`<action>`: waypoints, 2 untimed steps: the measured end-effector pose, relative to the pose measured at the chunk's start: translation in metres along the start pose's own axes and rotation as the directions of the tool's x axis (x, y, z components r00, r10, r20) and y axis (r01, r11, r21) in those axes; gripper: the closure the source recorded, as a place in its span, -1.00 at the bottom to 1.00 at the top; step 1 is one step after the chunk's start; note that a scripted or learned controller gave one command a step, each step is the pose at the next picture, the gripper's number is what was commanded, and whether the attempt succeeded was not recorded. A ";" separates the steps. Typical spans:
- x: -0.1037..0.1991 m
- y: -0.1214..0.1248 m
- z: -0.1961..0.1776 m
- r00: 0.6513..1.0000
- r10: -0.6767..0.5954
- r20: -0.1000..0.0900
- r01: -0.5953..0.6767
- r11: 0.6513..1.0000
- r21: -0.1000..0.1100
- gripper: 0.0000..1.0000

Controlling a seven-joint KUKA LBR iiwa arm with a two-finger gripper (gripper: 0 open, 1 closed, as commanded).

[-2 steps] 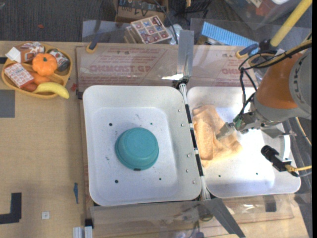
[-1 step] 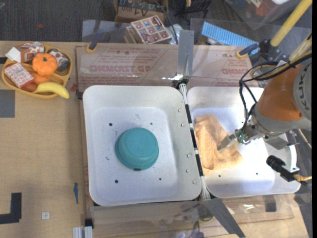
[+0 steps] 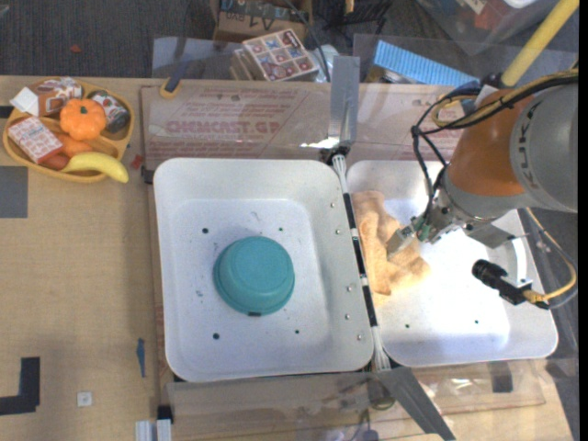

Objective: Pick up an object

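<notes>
The tool (image 3: 402, 240) is hovering low over the tan cloth (image 3: 381, 246), which is lying crumpled along the nine o'clock side of the right bin (image 3: 478, 338), just beside the divider between the two bins. Whether its tips are apart or together, I cannot tell, since the wrist is blocking them. To grip well, it is probably best pressing straight down into the thickest fold, at about the cloth's middle, and closing before lifting. The bin wall at nine o'clock is crowding the cloth, so approaching from three o'clock is looking safer. Open floor is spreading toward five o'clock. The teal bowl (image 3: 255, 275) is sitting alone in the left bin (image 3: 184, 200).
</notes>
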State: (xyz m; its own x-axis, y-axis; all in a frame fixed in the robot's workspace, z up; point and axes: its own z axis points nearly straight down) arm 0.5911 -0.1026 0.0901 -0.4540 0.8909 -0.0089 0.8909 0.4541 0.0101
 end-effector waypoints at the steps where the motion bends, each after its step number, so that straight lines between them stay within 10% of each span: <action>1: -0.001 0.001 -0.011 1.000 0.001 0.000 -0.001 1.000 -0.004 1.00; 2: -0.001 0.001 -0.011 1.000 0.001 0.001 -0.001 1.000 -0.004 -1.00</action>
State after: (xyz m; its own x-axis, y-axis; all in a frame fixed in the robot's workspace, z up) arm 0.5922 -0.1029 0.1016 -0.4528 0.8916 -0.0095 0.8915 0.4529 0.0144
